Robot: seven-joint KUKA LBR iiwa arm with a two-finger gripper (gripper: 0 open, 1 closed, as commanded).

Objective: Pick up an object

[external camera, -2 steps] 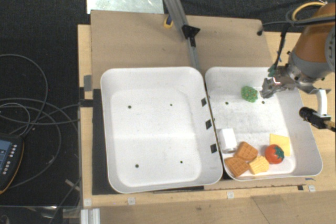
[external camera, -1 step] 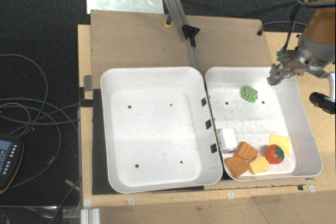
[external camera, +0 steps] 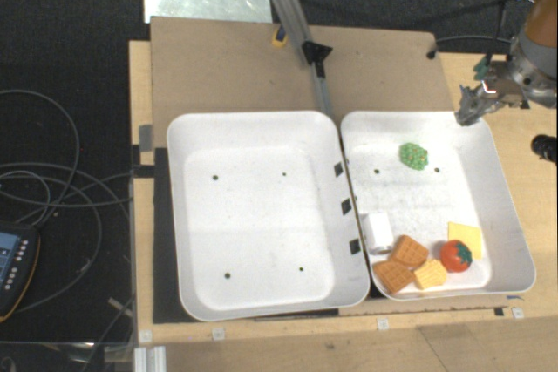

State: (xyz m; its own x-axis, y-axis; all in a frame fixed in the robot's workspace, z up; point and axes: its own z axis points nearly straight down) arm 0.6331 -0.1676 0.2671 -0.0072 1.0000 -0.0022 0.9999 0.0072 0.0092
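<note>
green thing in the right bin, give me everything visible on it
The green thing is a small, roundish lump with a bumpy, mottled surface, bright green with lighter flecks; it looks like a soft or plastic toy, perhaps a vegetable. It lies alone in the upper middle of the right bin, resting on the white floor, touching no other item. The other items are clustered near the bin's bottom edge, well apart. The gripper sits off to its upper right, near the bin's top corner.

2 white bins (external camera: pixel 253 128); 1 green lump (external camera: pixel 413 155), 1 white block (external camera: pixel 378 231), 3 orange waffle pcs (external camera: pixel 410 253), 1 yellow wedge (external camera: pixel 466 236), 1 tomato (external camera: pixel 455 255).
</note>
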